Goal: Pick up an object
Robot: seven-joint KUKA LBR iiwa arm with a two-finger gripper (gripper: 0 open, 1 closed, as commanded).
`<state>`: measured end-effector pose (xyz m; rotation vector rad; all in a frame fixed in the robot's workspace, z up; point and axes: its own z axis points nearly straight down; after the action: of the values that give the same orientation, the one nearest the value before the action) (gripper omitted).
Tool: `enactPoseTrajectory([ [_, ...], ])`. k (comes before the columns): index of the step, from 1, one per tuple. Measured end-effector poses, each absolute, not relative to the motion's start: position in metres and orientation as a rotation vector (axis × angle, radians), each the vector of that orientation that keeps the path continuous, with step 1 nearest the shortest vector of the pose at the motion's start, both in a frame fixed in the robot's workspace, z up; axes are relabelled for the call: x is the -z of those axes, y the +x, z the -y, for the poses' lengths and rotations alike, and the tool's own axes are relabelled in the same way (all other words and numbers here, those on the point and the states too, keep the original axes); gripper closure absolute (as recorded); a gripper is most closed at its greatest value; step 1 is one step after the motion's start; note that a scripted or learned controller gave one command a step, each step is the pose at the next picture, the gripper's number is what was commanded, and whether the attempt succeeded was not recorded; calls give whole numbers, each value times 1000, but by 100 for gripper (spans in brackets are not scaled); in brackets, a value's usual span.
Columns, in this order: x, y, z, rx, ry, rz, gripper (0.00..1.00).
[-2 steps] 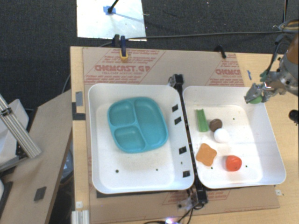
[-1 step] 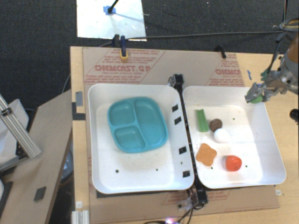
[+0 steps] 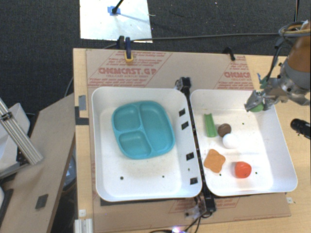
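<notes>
- Candidate objects lie in the right bin: a green stick, a brown ball, a white egg-shaped piece, an orange wedge and a red round piece.
- Position: the group sits left of the bin's centre, the green stick at 10 o'clock, the red piece at 6 o'clock.
- Handling, judged: all look small, light and rigid. The white piece and the brown ball touch and would likely roll or slip.
- Recommended hold, judged: the orange wedge across its flat sides, or the red piece, which stands apart.
- The claw hangs over the bin's 12 o'clock rim, well apart from the objects; nothing is seen in it, and whether it is released or clenched cannot be told.
- The left bin carries a teal divided tray.
- Both bins rest on the bench.
</notes>
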<state>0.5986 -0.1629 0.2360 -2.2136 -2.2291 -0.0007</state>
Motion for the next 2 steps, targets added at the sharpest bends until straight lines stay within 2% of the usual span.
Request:
enactPoseTrajectory([
  [1,-227,583,106,0,-2214,2228,100],
  [2,-231,558,56,0,-2215,2227,100],
])
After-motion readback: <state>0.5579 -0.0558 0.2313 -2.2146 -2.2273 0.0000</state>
